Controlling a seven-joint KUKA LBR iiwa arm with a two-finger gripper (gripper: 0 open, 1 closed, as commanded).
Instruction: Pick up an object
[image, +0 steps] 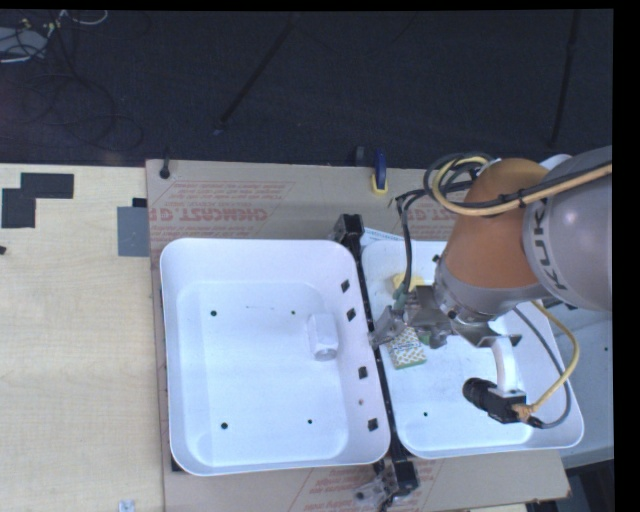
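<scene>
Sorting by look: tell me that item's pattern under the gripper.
Green-and-white checked item, camera view.

Grey arm (575, 235), black lettering on casing; wide orange band (495, 230) above wrist; yellow and black cables (455, 180) looped alongside; metal gripper (400, 325).

Cardboard sheet (250, 205) under two white bins (190, 300), blue-yellow clamp (380, 172) at its far edge, black cables (60, 90) behind.

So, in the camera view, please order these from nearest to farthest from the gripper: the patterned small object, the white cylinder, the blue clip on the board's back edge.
1. Patterned small object: right bin, directly beside the gripper.
2. White cylinder: left bin, near its right wall.
3. Blue clip: far board edge, behind both bins.
</scene>
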